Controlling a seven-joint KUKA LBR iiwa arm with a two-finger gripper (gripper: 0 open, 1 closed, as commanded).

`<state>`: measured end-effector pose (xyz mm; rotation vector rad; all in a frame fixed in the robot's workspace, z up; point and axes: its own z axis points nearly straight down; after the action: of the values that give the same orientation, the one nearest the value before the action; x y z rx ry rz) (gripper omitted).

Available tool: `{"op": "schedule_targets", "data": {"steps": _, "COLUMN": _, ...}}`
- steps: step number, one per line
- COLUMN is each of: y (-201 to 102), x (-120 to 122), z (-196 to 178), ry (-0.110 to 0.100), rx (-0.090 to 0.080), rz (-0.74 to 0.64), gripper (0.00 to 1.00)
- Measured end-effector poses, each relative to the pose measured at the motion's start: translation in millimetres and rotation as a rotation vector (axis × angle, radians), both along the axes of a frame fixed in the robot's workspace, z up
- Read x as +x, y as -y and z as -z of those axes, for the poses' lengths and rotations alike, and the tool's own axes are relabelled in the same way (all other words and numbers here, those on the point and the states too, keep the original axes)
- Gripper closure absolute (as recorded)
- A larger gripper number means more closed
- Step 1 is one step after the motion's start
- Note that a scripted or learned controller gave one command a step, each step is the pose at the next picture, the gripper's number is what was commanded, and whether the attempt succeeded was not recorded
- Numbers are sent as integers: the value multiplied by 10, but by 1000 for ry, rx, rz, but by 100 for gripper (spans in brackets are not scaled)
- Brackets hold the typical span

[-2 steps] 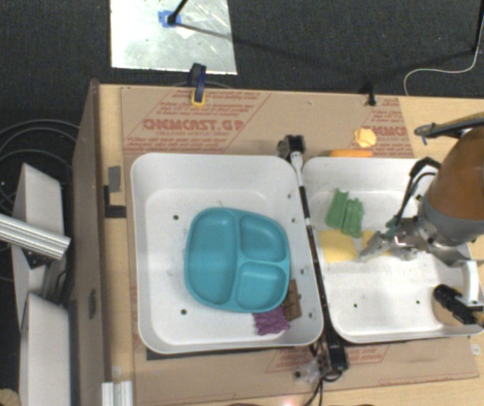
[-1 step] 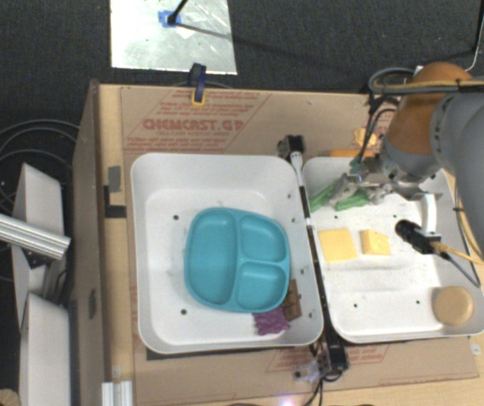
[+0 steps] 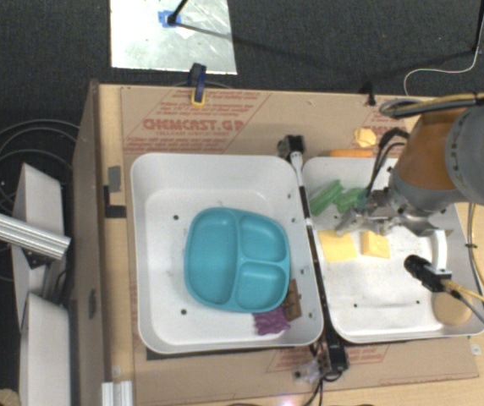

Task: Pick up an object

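Arm [image 3: 449, 155] hides right bin [image 3: 394, 324] rear; gripper [image 3: 362, 218] indistinct.

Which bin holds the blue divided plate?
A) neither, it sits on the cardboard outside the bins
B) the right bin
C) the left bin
C: the blue divided plate lies flat inside the left bin, with a small purple thing beside its lower edge, while the yellow pieces and the green thing lie in the right bin.

Light falls evenly from above me; both white bins [image 3: 225, 172] look bright, slightly washed. Soft shadows only. The foil sheet [image 3: 173, 24] glares. Mildly grainy, soft focus.
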<state>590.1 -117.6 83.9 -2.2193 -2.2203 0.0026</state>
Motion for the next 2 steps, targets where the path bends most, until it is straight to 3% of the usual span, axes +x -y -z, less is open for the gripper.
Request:
{"op": "schedule_targets", "data": {"steps": 1, "y": -340, "x": 790, "z": -278, "ry": 14, "rx": -1, "rz": -9, "gripper": 0}}
{"op": "schedule_targets", "data": {"steps": 2, "y": -83, "x": 250, "z": 13, "ry": -1, "rx": -1, "rz": 2, "gripper": 0}}
